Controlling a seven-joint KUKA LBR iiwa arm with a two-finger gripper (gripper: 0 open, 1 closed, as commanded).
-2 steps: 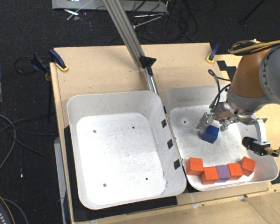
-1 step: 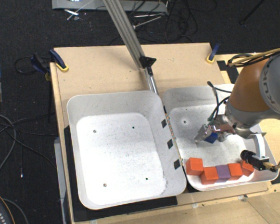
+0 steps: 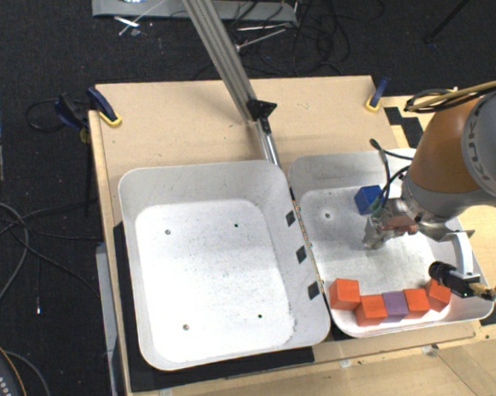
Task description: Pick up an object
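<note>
The right bin [image 3: 332, 182] holds a small blue block [image 3: 368, 198] near its middle. Along the bin's front edge lies a row of several orange blocks [image 3: 345, 292] with one purple block [image 3: 395, 303] among them. My gripper [image 3: 376, 236] hangs low over the bin floor, just below and right of the blue block, close to it but with no object visibly in its grasp. The grey arm with its orange band [image 3: 450, 156] comes in from the right and covers the bin's right side.
The left bin [image 3: 146, 201] sits beside the right one, their rims meeting at the centre. A slanted metal pole [image 3: 224, 54] crosses the back of the bench. Clamps [image 3: 104, 106] sit at the bench's back corners.
</note>
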